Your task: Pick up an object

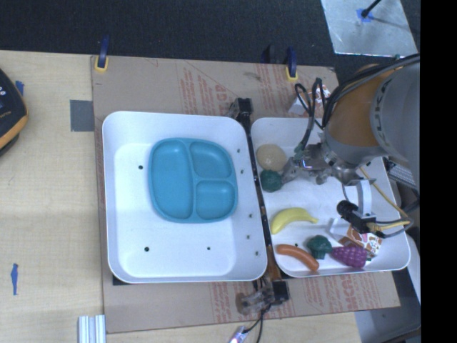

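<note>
The right white bin (389, 266) holds several toy foods. A beige round piece (269, 155) lies at its left wall, with a dark green ball (271, 181) just below it. Further forward are a yellow banana (291, 219), an orange sausage (297, 257), a green broccoli (319, 246), purple grapes (350, 256) and a small striped packet (364, 240). My gripper (291, 168) reaches in from the right, low over the bin, right beside the beige piece and the green ball. The wrist hides whatever lies under it.
The left white bin (125, 256) carries a blue divided plate (193, 179). Both bins rest on a cardboard sheet (178, 84) clamped to the bench. Cables (371, 220) trail from the wrist over the right bin. A dark device (8, 109) sits at the far left edge.
</note>
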